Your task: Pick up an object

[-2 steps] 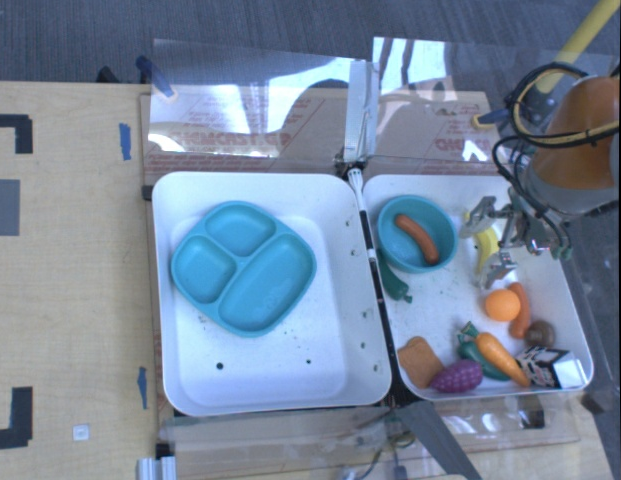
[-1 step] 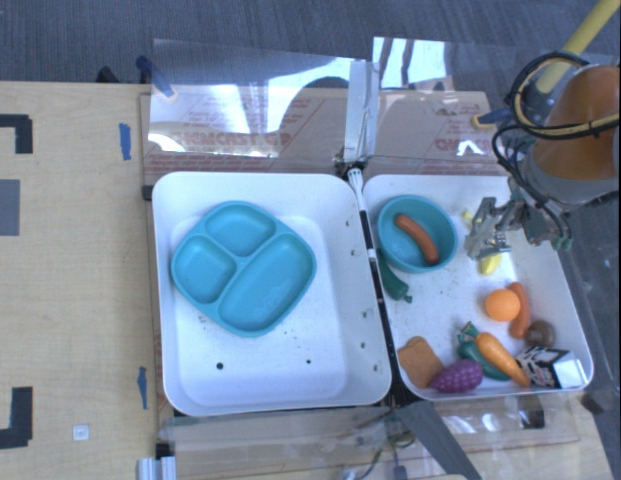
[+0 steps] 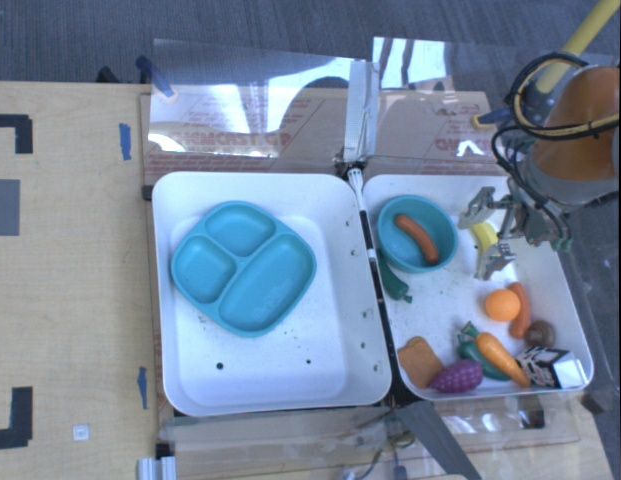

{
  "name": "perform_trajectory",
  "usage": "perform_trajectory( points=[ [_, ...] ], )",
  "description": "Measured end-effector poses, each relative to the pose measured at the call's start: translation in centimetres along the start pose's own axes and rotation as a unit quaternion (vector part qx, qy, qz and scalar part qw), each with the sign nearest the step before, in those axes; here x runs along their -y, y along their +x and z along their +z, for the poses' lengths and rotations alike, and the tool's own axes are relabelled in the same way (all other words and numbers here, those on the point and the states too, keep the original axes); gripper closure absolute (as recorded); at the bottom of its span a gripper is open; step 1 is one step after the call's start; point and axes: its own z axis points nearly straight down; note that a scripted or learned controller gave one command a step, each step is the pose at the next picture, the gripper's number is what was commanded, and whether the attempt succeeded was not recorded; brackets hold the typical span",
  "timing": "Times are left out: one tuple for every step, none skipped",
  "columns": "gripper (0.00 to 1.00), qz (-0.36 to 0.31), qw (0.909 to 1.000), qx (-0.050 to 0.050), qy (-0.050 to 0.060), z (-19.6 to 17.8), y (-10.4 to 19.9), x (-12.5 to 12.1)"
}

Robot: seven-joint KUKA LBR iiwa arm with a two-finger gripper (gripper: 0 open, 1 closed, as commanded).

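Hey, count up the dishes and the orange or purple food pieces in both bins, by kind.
Divided blue plate: 1
Blue bowl: 1
Sausage in the bowl: 1
Orange fruit: 1
Carrot: 1
Purple grapes: 1
Total: 6

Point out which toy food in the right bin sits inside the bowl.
The sausage: it alone lies in the blue bowl. The orange, carrot, grapes and bread lie on the bin's floor.

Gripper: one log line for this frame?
gripper over right bin | yellow item between fingers | blue bowl holds sausage | divided plate in left bin
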Motion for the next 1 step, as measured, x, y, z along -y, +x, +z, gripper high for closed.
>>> perform_trajectory(
  points=[
    [0.00,0.035,0.9994,-0.003,0.004,0.66,-0.57,-4.64]
  ],
)
